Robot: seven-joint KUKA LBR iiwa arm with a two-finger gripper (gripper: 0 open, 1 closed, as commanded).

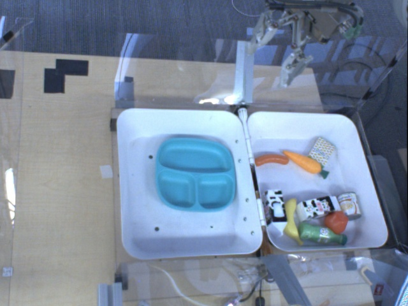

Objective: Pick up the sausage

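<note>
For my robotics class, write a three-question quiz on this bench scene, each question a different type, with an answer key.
1. True or false: the sausage lies in the left bin on the blue tray.
2. Multiple choice: what lies right beside the sausage, toward the right?
A. the carrot
B. the banana
C. the tomato
3. Fill in: the gripper hangs above the bench beyond the bins' ____ edge, apart from every item.

Key
1. False: it lies in the right bin, near the divider.
2. A
3. far
</note>
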